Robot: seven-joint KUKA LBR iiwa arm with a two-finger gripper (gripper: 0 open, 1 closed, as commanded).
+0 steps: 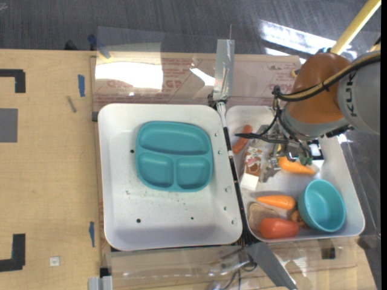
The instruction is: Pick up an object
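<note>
Cardboard covers the worktop [42, 162] on the left side, with bits of black and blue tape stuck on it. Next comes the left bin [115, 222], white and shallow. A teal plate [174, 156] with three sections lies flat in the middle of that bin, and nothing lies on the plate.

A thin wall stands between the two bins. The right bin [354, 192] is full of small toys. Near its left wall a small red thing [241, 142] lies at a slant, and just below it a white card with pictures [254, 163] lies flat. In the lower part of the bin a toy carrot [276, 202] lies on its side, and a red toy tomato [277, 227] sits just below it, close to the front rim. A teal bowl [323, 206] sits upright in the lower right corner, near the tomato.

The grey arm [323, 95] with its orange band hangs over the top of the right bin. The gripper [279, 162] points down into the bin. A second carrot [296, 167] lies right beside it, above the bowl. Wires and dark parts hide the fingertips, so one cannot tell if they are apart or together, or if they touch this carrot.
</note>
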